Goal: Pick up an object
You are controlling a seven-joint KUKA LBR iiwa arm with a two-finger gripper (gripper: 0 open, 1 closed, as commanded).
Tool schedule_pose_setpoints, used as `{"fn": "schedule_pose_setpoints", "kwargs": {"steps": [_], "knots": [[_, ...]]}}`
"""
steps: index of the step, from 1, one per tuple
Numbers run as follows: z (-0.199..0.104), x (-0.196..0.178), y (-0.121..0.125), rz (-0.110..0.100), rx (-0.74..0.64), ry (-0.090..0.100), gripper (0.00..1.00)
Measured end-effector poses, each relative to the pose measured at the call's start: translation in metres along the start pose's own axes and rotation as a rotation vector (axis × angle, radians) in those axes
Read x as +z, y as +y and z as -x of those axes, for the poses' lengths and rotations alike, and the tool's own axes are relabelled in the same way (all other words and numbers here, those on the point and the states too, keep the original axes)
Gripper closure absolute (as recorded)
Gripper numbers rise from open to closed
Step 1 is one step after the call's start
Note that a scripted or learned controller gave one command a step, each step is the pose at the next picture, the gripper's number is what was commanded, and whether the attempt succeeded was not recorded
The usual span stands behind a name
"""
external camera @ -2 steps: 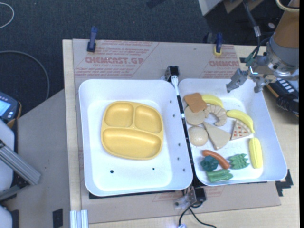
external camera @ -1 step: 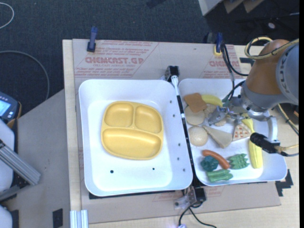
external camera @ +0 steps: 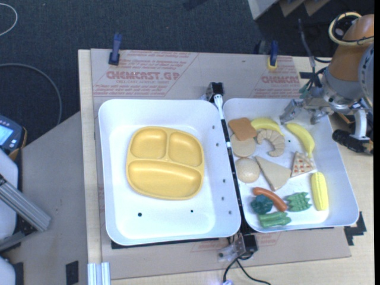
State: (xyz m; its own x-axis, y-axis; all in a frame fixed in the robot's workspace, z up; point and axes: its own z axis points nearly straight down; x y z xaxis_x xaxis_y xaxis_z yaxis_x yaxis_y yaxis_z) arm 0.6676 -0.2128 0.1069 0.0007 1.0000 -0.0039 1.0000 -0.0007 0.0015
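Note:
The right white bin [external camera: 341,159] holds several toy foods: a brown toast [external camera: 241,127], two bananas [external camera: 265,123] [external camera: 303,138], a croissant [external camera: 274,142], a cheese wedge [external camera: 275,173], a pizza slice [external camera: 303,165], a corn cob [external camera: 319,190], a red sausage [external camera: 270,198] and broccoli [external camera: 260,205]. My gripper [external camera: 300,114] hangs over the bin's far edge, just above the right banana. It looks open, with nothing between its fingers.
The left white bin [external camera: 113,177] carries a yellow divided plate [external camera: 165,162]. Black clips [external camera: 215,91] join the bins at their shared wall. Blue clamps [external camera: 114,47] hold the cardboard base at the back. The arm's orange band [external camera: 356,31] rises at the upper right.

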Motion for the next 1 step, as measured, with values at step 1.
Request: {"fn": "schedule_pose_setpoints", "kwargs": {"steps": [1], "knots": [[0.0043, 0.0241, -0.0191, -0.006, -0.005, 0.019, 0.0]]}}
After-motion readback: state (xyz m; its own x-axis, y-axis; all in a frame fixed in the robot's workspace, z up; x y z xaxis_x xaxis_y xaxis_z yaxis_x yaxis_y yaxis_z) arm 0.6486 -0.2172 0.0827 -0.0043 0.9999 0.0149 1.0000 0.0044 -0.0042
